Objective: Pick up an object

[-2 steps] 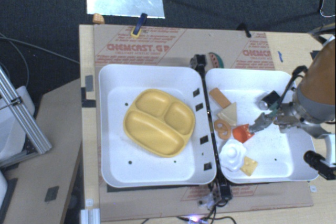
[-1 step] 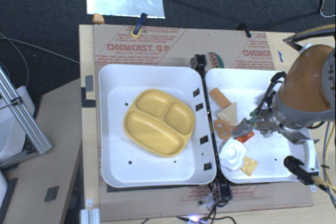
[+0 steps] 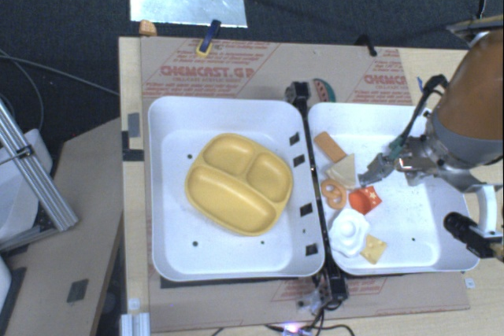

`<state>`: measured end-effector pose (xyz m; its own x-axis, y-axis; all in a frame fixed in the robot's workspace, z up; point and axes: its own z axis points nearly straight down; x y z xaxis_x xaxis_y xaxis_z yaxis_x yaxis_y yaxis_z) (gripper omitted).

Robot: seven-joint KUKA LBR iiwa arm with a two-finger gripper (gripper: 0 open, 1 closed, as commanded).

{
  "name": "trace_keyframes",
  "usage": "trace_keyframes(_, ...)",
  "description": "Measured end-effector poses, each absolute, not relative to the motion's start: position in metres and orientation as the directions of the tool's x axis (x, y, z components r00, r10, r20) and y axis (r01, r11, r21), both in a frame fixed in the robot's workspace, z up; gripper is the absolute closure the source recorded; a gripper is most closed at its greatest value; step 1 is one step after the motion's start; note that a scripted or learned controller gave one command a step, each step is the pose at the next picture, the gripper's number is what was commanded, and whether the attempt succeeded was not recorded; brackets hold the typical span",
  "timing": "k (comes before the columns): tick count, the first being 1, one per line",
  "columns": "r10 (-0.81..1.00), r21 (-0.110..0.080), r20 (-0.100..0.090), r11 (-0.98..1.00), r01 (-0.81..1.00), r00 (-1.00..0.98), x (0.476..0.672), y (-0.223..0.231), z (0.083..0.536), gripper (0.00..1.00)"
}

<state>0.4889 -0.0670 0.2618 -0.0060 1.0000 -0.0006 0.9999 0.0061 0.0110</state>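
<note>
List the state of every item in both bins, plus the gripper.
Yellow tray: upright, in left bin.
Orange block: lying flat, right bin.
Pretzel: lying flat.
Red piece: just below gripper.
White piece: touching yellow wedge.
Gripper: low over the items.

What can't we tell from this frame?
- Hand in the camera view: too small and blurred to tell how its tips stand, or whether they touch the beige wedge or the red piece.
- Arm: cut off by the right edge.
- White piece and yellow piece: too small to identify.
- Right bin: its right side is hidden under the arm.
</note>
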Motion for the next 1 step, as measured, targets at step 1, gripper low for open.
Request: trace_keyframes(1,1.0,0.014,0.002,0.01,1.0,-0.01,0.4885,-0.0176,0.3554,0.0)
